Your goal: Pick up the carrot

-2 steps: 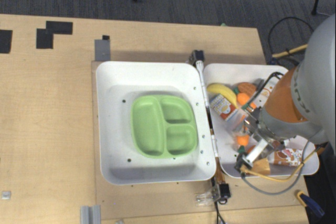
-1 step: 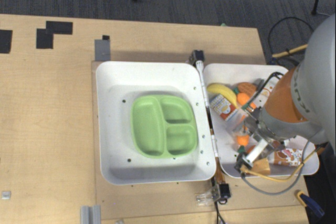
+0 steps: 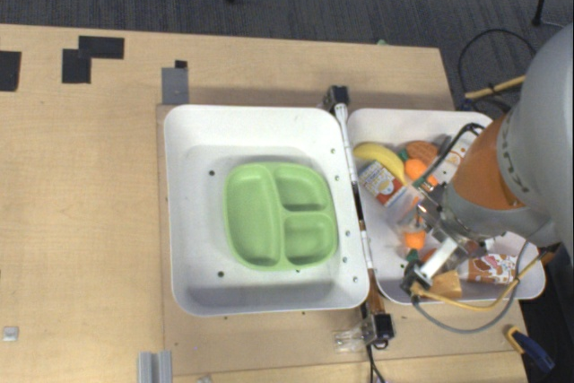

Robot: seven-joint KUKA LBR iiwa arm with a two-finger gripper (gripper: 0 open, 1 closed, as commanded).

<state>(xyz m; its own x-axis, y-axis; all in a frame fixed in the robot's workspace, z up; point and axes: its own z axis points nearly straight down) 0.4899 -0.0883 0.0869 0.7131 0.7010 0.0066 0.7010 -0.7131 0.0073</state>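
Observation:
A small orange piece that I take for the carrot (image 3: 413, 239) lies in the right bin (image 3: 387, 282), near its middle. My gripper (image 3: 427, 220) hangs right over it, low in the bin, with the grey wrist and its orange band (image 3: 480, 179) behind it. The gripper body hides most of the carrot. I cannot make out whether the carrot is held or just lies beneath the gripper.
Toward the back of the right bin lie a banana (image 3: 377, 158), a small printed carton (image 3: 380, 183), another orange item (image 3: 414, 169) and a brown one (image 3: 420, 150). A brown-and-white packet (image 3: 491, 267) lies front right. The left bin (image 3: 179, 193) holds a green divided plate (image 3: 247, 215).

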